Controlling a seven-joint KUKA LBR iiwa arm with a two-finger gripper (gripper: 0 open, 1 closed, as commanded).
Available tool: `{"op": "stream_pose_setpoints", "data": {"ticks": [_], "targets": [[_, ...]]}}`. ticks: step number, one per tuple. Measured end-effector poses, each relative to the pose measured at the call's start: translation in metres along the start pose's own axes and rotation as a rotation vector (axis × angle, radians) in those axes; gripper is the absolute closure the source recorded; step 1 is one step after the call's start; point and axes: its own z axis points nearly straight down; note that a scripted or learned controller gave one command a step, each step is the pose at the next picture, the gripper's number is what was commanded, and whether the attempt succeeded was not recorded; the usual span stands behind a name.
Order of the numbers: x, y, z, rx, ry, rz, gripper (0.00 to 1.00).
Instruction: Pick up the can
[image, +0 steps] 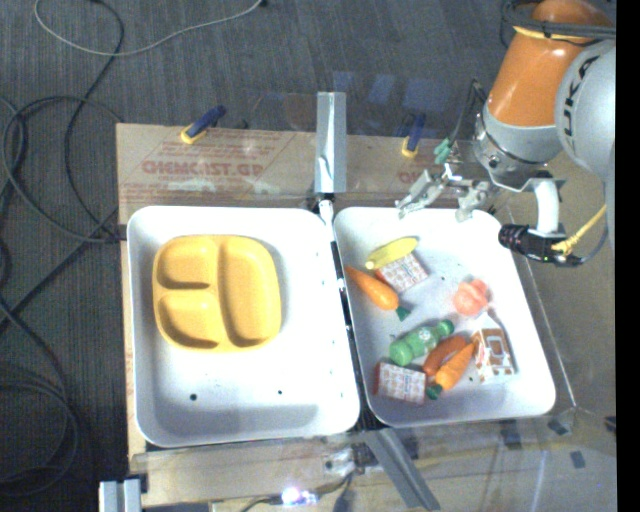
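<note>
Two small red-and-white labelled cans lie on their sides in the right bin (520, 290). One can (403, 270) rests near the far side, just under a yellow banana (392, 250). The other can (400, 382) lies at the near edge. My gripper (437, 205) hangs over the bin's far rim, above and to the right of the banana. Its fingers are spread open with nothing between them. It touches neither can.
The right bin also holds two orange carrots (372, 287) (452, 362), a green bottle (420, 342), a pink round fruit (471, 296) and a red-and-white carton (494, 355). A yellow divided tray (217, 290) lies in the left bin (150, 390).
</note>
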Motion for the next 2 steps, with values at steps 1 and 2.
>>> {"op": "stream_pose_setpoints", "data": {"ticks": [1, 2], "targets": [[0.003, 0.01, 0.127, 0.002, -0.002, -0.039, 0.0], [-0.045, -0.017, 0.151, 0.001, -0.002, -0.05, 0.0]]}}
